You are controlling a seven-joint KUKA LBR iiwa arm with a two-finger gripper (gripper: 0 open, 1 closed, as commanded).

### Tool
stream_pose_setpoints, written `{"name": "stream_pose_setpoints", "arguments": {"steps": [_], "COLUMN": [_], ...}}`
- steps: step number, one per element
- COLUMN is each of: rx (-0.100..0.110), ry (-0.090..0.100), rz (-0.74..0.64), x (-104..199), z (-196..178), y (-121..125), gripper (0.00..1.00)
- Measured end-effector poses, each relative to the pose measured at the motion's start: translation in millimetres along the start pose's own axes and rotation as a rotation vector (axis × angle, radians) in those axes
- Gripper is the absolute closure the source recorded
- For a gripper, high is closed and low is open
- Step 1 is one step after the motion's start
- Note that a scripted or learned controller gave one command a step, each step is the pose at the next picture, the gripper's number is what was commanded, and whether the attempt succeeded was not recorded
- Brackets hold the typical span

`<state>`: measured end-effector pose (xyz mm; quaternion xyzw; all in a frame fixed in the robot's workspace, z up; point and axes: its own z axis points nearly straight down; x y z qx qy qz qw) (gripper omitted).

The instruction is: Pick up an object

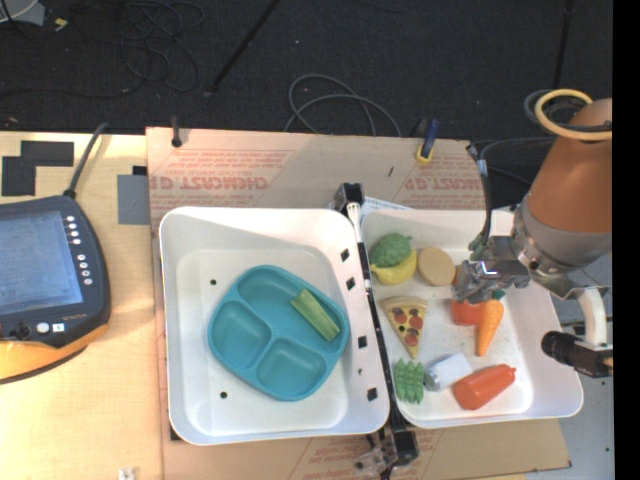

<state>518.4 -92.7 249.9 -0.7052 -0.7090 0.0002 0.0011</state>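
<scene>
My gripper [479,280] hangs low over the right bin [560,393], at its right middle. Directly beneath and touching it in the image lie a small red toy [462,312] and an orange carrot [488,326]. Just left of the gripper sits a tan round piece [436,266]. Further left is a green-and-yellow toy [392,255]. A pizza slice [406,324] lies at the bin's left side. Along the front are a green leafy piece [408,380], a white-and-blue item [450,369] and a red pepper [484,386].
The left bin [190,268] holds a teal divided plate [262,340] with a green strip [316,314] on it. A black divider rail [362,298] runs between the bins. A tablet pendant [45,268] rests on the bench at far left.
</scene>
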Motion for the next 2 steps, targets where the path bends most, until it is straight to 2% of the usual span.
{"name": "stream_pose_setpoints", "arguments": {"steps": [1,2], "rx": [0.0,0.005], "ry": [0.001,0.001], "rz": [-0.001,0.002], "x": [51.6,83.4], "z": [-22.4,-25.4], "y": [-4.6,-43.4], "gripper": [1.0,1.0]}}
